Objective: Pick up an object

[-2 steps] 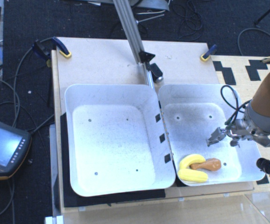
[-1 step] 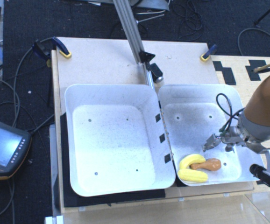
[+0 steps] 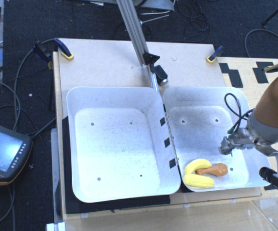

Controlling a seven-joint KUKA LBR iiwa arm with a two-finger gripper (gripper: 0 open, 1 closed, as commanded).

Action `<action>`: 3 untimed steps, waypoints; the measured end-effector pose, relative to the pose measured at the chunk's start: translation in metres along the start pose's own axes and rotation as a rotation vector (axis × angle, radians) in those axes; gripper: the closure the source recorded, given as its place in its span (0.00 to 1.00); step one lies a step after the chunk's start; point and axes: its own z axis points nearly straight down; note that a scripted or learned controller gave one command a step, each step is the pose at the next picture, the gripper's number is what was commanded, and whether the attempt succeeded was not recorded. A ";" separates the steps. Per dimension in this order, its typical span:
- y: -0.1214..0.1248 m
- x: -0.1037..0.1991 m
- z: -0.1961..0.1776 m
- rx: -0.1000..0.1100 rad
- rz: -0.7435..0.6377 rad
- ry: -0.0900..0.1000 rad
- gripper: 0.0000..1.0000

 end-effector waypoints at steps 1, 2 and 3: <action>0.004 0.004 -0.043 -0.003 -0.001 -0.001 1.00; 0.005 0.009 -0.085 -0.004 -0.001 -0.001 1.00; 0.006 0.009 -0.117 -0.002 0.000 -0.001 1.00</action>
